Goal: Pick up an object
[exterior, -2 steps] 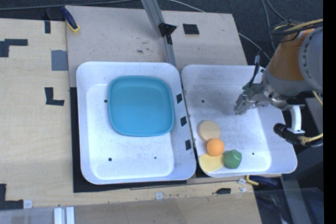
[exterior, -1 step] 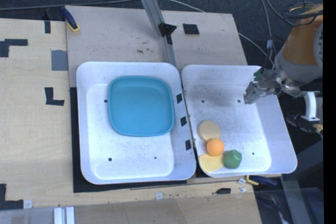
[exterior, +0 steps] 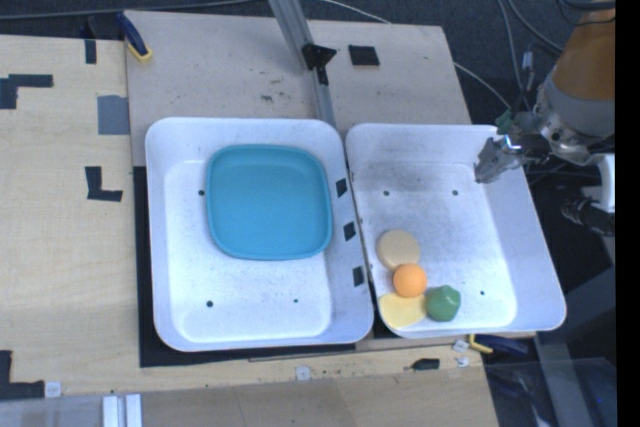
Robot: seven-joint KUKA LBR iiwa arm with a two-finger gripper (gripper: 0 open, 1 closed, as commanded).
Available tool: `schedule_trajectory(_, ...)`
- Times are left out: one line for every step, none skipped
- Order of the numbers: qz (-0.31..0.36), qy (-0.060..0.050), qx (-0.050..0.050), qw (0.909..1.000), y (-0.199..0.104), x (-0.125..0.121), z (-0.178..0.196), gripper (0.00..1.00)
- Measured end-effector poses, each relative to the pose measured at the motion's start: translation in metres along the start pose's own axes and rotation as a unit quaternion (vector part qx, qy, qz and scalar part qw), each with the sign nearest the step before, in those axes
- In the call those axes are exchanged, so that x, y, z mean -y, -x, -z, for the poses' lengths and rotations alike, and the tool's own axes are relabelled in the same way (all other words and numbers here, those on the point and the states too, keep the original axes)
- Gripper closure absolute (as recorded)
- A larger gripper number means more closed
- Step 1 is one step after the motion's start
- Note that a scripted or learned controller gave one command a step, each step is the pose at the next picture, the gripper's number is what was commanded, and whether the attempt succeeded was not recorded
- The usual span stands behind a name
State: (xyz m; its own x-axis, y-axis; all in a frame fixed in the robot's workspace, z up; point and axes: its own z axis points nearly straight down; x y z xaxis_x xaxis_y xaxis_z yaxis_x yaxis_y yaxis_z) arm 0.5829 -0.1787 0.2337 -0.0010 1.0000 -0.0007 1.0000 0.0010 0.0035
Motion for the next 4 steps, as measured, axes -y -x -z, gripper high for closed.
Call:
schedule_trajectory(0.000,0.000,0.000,1.0000,0.000,-0.001,0.052,1.00)
schedule_trajectory(0.001,-0.002,-0.001,1.0000,-0.049,-0.008,0.034,1.00)
schedule_trajectory(0.001,-0.002,-0.001,1.0000,-0.093,-0.014,0.020,1.00)
schedule_trajectory(0.001,-0.002,-0.001,1.0000,-0.142,-0.026,0.022,1.00)
